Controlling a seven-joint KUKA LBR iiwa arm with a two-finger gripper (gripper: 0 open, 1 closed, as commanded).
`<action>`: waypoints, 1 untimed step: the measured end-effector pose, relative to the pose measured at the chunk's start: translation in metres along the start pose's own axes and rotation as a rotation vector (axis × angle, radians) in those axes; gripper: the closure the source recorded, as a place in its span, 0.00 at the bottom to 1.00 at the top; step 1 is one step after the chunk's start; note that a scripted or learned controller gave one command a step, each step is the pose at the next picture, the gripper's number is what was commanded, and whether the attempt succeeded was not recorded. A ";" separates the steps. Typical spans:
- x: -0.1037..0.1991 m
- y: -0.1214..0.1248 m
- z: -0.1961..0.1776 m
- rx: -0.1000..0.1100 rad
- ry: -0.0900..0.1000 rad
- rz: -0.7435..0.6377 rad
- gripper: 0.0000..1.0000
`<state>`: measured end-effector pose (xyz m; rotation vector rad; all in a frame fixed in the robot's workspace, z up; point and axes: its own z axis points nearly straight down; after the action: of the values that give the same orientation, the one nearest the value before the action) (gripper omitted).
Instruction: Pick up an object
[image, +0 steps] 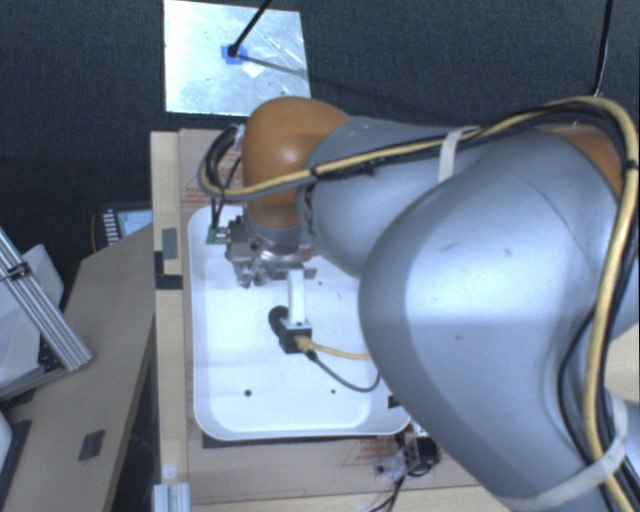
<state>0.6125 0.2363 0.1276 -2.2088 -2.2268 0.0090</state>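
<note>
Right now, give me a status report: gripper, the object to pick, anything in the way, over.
Gripper over white bin, far end; grip state unreadable. Pick object: cannot tell, nothing confirmed held. Arm blocks the view's right side.

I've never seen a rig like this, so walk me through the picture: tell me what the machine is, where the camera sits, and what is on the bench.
This is one robot arm, grey with an orange band above its wrist. The single camera is fixed above the bench and looks down at a slant. The arm reaches in from the right, so near the lens that it looms large. At its tip is the gripper, the part meant to pick things up, and it hangs low over a shallow white bin. Its job is to pick up an object, but from this angle I cannot tell whether it holds anything. The arm hides the right part of the bench, so I cannot say what lies there.
</note>
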 end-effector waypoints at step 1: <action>-0.001 -0.085 0.046 -0.002 -0.001 0.007 1.00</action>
<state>0.5276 0.2345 0.0819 -2.2175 -2.2204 0.0079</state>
